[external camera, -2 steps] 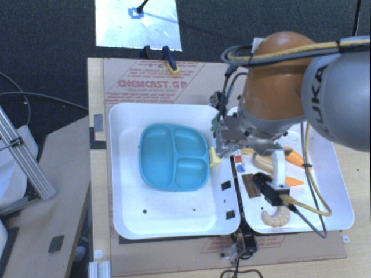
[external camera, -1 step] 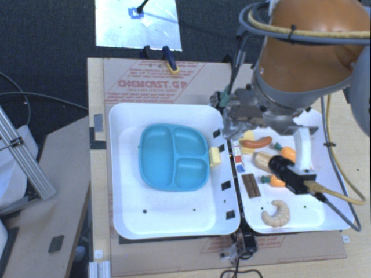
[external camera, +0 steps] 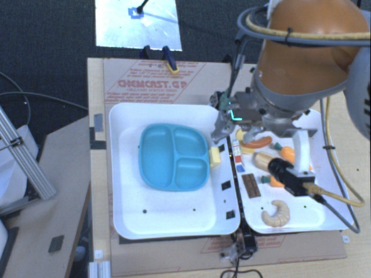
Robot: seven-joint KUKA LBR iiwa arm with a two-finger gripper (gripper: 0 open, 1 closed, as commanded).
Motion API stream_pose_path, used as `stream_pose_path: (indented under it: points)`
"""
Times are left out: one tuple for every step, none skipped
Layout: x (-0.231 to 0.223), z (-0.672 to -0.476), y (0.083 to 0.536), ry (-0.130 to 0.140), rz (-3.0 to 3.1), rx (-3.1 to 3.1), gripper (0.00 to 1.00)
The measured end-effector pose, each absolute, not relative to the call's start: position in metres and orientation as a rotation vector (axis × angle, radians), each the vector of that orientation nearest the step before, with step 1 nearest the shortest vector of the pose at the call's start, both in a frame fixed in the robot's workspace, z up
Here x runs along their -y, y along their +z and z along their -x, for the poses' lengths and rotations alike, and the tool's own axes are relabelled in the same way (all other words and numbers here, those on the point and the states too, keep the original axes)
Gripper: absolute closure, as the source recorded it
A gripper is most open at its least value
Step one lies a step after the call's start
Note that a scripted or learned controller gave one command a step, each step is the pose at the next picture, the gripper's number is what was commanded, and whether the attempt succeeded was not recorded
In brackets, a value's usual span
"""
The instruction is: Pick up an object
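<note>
Camera view shows the end effector (external camera: 220, 133) low over the rim between the bins, just beside a small yellow block (external camera: 215, 156) — whether its fingers are spread or pressed together I cannot tell. A descent here risks striking the left bin (external camera: 130, 213) wall or nudging the block against the blue tray (external camera: 173, 157) — no clean grasp.

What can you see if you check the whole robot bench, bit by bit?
Surface: two white bins side by side, left bin and right bin, on a cardboard sheet.
Job's things: blue tray in the left bin with a yellow block at its right edge; sausage, carrot, brown bar and curled shrimp in the right bin.
Clutter: blue-and-yellow clamp at the cardboard's far edge.
Gripper: gripper over the wall between the bins.
Cables: yellow cable running off the right bin.
Surroundings: shiny plate beyond the bench, metal frame at left.
</note>
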State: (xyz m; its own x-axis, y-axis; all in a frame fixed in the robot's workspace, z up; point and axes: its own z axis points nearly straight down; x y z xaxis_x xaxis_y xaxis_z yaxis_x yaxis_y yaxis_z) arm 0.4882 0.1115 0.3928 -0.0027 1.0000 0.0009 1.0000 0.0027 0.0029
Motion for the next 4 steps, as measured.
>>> stream_pose_path:
  points:
    - [-0.112, -0.489, 0.404, 0.009, -2.212, -2.227, 1.00]
    - [-0.112, -0.489, 0.404, 0.007, -2.212, -2.227, 0.00]
    - [-0.112, -0.490, 0.415, 0.012, -2.207, -2.232, 1.00]
    - [-0.112, -0.490, 0.426, 0.015, -2.201, -2.236, 1.00]
